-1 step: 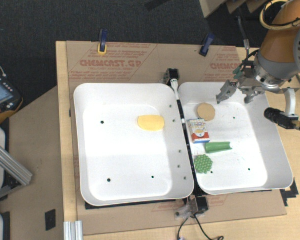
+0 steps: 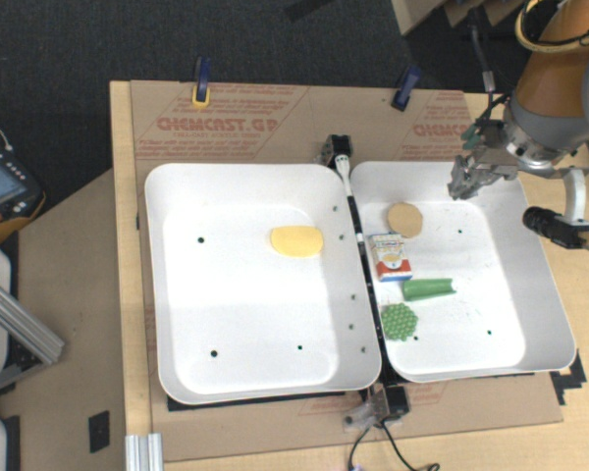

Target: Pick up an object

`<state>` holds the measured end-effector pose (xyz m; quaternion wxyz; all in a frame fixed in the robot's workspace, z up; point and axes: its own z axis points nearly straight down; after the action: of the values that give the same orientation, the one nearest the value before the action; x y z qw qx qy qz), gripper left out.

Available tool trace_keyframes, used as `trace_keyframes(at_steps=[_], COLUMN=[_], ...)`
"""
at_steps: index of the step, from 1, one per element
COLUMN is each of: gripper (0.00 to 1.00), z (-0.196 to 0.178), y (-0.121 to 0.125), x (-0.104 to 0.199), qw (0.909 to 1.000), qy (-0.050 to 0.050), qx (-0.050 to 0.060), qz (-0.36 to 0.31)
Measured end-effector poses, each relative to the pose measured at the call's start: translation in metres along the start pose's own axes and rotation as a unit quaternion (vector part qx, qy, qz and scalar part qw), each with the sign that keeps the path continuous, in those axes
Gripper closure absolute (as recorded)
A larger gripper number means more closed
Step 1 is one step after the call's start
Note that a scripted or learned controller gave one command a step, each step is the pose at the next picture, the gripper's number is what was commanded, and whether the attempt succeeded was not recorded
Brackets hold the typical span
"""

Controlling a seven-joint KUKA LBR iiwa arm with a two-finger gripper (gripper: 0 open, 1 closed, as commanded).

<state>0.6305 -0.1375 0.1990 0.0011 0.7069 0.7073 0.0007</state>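
1. Right bin, near end – round green bumpy object, close to the divider between the two bins.
2. Just behind it, green flat piece, lying crosswise.
3. Small red-and-white carton touching the green piece's left end.
4. Tan round disc right behind the carton.
5. Left bin – yellow oval object alone, mid-bin toward the right.
6. Gripper above the right bin's far edge, apart from every object – fingers too small to tell spread or closed; nothing visibly held.

arm cut off at right edge — gripper fingers too small to tell.
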Motion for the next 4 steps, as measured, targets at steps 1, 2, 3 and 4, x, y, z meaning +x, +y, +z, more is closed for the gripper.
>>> trace_keyframes(at_steps=[1,2,3,4], gripper=[1.00,1.00,1.00,1.00], z=[-0.141,-0.222,-0.099,-0.172], y=[-0.018,-0.069,-0.031,-0.097], x=[0.021,-0.051,-0.035,0.027], qw=[1.0000,1.0000,1.0000,1.0000], qy=[-0.001,-0.003,0.002,0.001], qx=[-0.008,-0.004,0.006,0.000], qz=[-0.001,0.004,-0.001,-0.002])
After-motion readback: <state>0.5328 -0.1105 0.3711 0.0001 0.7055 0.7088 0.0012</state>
